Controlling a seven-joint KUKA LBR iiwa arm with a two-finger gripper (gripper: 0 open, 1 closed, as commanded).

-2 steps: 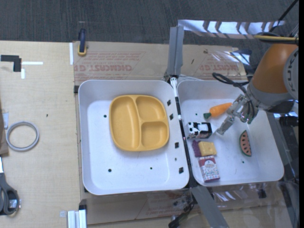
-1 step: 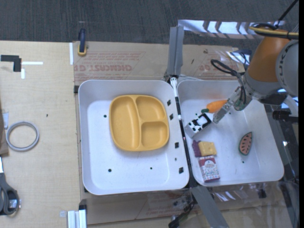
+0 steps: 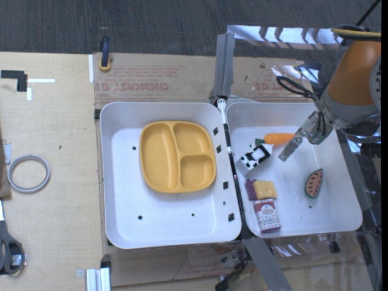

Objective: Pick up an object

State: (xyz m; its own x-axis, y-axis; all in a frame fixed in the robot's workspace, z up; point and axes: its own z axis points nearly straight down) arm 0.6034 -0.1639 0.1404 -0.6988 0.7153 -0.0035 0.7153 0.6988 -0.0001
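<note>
I can't tell how my grey two-finger gripper (image 3: 291, 148) is set; it looks like one blurry bar. It hangs over the right white bin (image 3: 339, 220) and covers one end of the orange carrot toy (image 3: 276, 138). Near it lie a black-and-white cow toy (image 3: 254, 156), a yellow cracker (image 3: 264, 190) and a watermelon slice (image 3: 313, 183). The yellow divided plate (image 3: 177, 156) sits in the left white bin (image 3: 121, 187).

The arm (image 3: 354, 77) reaches over the right bin (image 3: 348, 220) from its far right corner, gripper (image 3: 292, 148) angled down-left, seemingly hovering above the bin's floor.
</note>
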